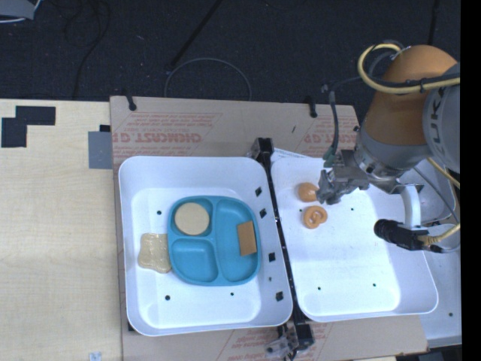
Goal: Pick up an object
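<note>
The gripper [328,195] hung near a round bun [307,192] in the right bin [376,292]; I could not tell its grip.

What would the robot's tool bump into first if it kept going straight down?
Probably the white floor of the right bin, landing between the two orange pieces. The tool might graze one; depth is unclear.
</note>
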Motion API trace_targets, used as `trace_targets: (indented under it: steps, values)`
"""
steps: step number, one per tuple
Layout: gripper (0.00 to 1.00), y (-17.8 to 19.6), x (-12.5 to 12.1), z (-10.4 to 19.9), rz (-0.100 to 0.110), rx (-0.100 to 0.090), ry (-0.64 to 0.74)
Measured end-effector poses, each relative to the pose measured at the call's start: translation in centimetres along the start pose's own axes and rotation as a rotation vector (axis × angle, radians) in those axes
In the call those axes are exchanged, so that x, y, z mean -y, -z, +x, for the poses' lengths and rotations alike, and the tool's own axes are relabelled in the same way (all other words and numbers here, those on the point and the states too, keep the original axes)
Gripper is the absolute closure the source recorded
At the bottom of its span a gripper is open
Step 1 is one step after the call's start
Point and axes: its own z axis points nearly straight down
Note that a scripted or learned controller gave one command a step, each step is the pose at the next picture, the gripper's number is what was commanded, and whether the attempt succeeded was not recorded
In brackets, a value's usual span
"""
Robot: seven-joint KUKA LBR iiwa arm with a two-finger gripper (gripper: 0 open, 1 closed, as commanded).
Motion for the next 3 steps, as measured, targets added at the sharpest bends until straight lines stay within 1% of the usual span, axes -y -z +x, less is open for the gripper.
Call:
trace_targets:
  steps: [1, 2, 3]
  values:
    - [1.00, -1.6, -1.6, 4.8, 0.000, 0.001, -0.001]
    - [1.00, -2.1, -2.2, 10.0, 0.000, 0.001, 0.000]
    - [1.00, -2.7, -4.4, 14.1, 0.000, 0.001, -0.001]
